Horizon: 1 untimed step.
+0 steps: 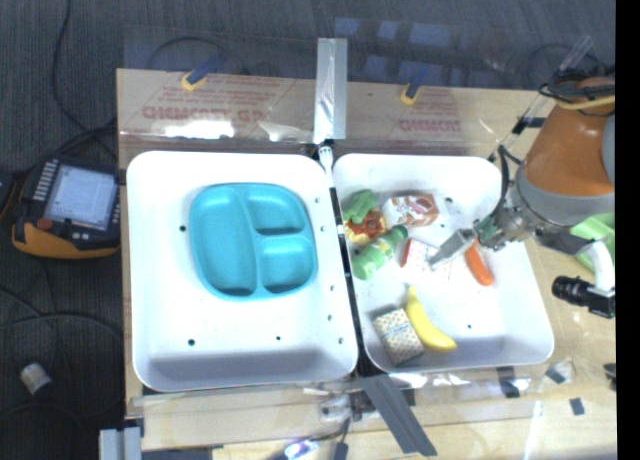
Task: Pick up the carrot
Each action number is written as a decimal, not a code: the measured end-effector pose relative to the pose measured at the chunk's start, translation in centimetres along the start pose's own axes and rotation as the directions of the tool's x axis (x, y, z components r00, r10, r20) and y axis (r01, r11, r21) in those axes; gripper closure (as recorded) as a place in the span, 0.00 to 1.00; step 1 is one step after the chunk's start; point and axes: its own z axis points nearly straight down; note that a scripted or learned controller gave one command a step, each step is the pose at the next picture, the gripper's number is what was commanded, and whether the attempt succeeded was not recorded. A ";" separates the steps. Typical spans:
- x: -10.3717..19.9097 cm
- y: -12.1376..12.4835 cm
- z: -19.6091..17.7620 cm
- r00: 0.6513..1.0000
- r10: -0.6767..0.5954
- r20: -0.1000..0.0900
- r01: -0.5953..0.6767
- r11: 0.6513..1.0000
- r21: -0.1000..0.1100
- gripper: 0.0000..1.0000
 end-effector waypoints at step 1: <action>0.2 0.1 -0.6 1.000 -0.001 -0.006 0.001 1.000 0.002 1.00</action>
